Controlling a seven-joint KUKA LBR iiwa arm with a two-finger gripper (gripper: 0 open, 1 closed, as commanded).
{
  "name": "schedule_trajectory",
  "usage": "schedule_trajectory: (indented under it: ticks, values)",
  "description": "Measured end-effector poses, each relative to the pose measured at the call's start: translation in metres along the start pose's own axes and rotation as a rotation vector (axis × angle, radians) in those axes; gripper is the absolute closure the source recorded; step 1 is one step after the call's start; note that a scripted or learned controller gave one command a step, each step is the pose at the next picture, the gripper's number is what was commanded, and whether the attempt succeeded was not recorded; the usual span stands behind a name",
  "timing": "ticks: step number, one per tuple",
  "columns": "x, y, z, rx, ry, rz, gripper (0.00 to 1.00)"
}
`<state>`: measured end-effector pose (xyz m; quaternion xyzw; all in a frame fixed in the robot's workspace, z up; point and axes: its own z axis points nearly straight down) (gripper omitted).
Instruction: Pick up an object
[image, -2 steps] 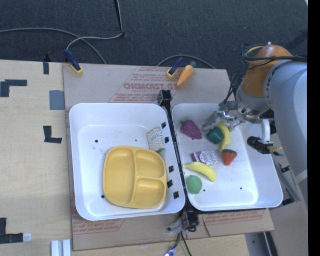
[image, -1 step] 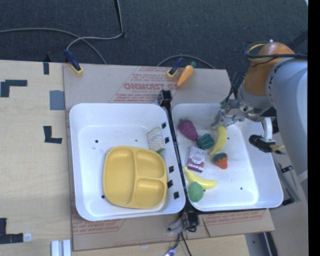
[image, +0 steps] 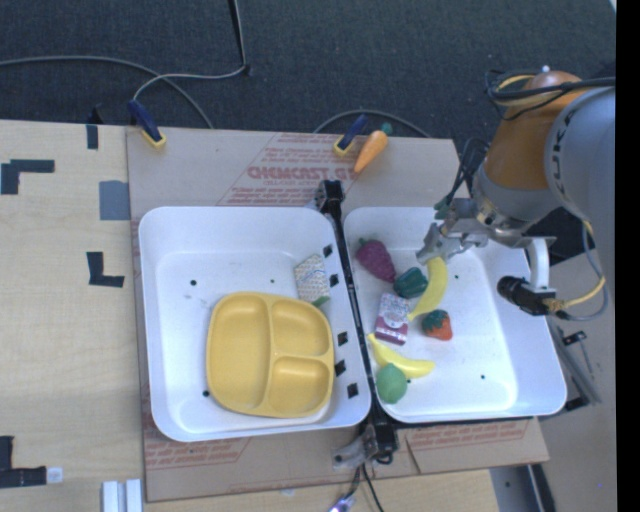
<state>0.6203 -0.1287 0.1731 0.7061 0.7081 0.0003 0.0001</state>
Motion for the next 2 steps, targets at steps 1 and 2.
schedule_trajectory:
  ticks: [1,2]
  values:
    - [0.055,-0.029,-0.011,0.001,0.000,0.000,1.00]
    - [0.106,-0.092,-0.034,0.003,0.000,0.000,1.00]
